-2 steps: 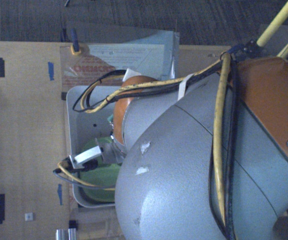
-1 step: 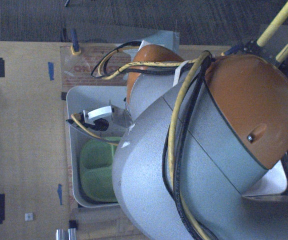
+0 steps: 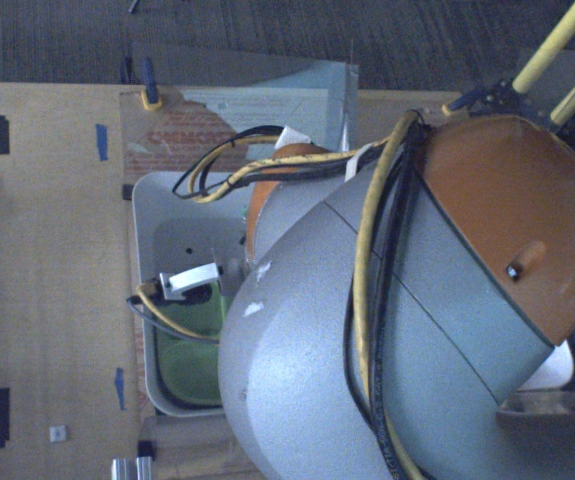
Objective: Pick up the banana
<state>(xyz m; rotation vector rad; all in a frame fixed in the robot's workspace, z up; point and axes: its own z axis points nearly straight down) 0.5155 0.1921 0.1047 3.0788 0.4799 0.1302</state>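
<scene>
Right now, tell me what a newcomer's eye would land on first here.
The grey arm dominates the centre and right, with its orange band at upper right and yellow and black cables running down it. To its left sits a white bin, with something green in its lower part. The pale wooden bench spreads across the left.

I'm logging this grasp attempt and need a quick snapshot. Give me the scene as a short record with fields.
arm: grey arm with orange band, reaching in from the right and covering most of the bins
bin: white bin, left part uncovered
contents seen: green thing at the bin's lower end
banana: cannot be located; arm blocks much of the bin
bench: tan bench with blue tape marks
</scene>
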